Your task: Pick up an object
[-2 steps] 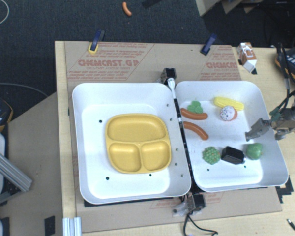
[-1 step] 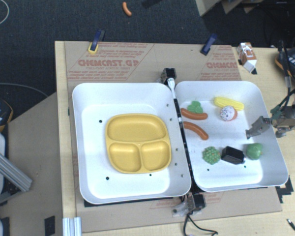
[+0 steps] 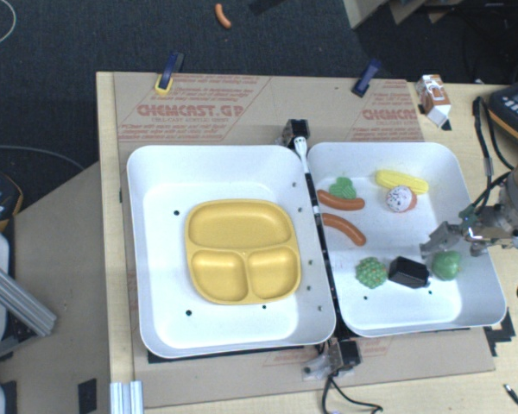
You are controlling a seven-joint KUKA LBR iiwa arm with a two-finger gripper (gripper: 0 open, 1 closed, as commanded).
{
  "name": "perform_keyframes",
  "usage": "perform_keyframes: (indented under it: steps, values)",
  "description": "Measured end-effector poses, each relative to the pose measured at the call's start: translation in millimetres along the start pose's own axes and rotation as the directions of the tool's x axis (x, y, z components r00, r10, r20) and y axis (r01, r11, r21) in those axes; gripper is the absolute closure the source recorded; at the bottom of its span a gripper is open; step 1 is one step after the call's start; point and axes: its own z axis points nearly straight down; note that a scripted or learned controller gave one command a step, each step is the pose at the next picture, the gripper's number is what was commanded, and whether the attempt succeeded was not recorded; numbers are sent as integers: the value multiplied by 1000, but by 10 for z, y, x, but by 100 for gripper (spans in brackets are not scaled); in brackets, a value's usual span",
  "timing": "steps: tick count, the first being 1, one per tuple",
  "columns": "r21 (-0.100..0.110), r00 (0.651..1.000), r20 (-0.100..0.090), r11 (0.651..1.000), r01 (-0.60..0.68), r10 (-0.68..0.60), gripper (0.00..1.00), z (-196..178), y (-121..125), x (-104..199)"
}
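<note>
1 fixed camera looks down from above at a slant, far enough back to take in the whole surface (image 3: 242, 102) and some dark floor (image 3: 86, 24) beyond its far edge. The 2 white bins lie side by side across the middle, left bin (image 3: 155, 317) and right bin (image 3: 414, 313). The arm (image 3: 501, 227) enters from the right.
</note>
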Motion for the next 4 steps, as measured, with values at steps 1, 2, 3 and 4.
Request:
perform_keyframes:
  steps: [1,2,3,4]
  values:
    - [1,1000,-1,1000,2,-2,0,565,-25,109]
    - [0,1000,-1,1000,1,-1,0,1097,-37,120]
    - [-7,1000,3,1000,-1,1,100,966,-22,110]
    - [-12,1000,6,1000,2,-2,100,543,-14,114]
